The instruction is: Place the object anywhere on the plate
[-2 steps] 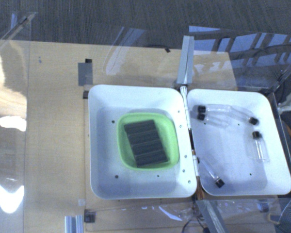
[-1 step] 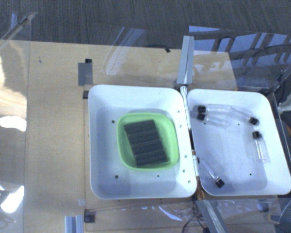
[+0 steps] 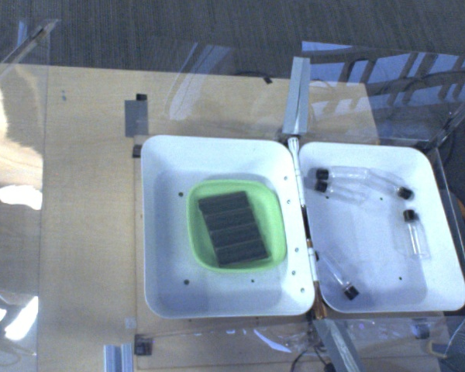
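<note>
Dark ridged block (image 3: 232, 229) lies flat on green plate (image 3: 274, 208) in left bin (image 3: 163, 285): placing looks done. Clear tubes with black caps (image 3: 356, 183) loose in right bin (image 3: 442, 285). Jaws' state: cannot tell. Nothing obvious left.

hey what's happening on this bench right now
Nothing is being handled at this moment. In the left white bin, a dark grey ribbed rectangular block already lies tilted on a square light green plate. The right white bin holds several clear plastic tubes with black caps, scattered along its top, right and lower-left areas.
</note>
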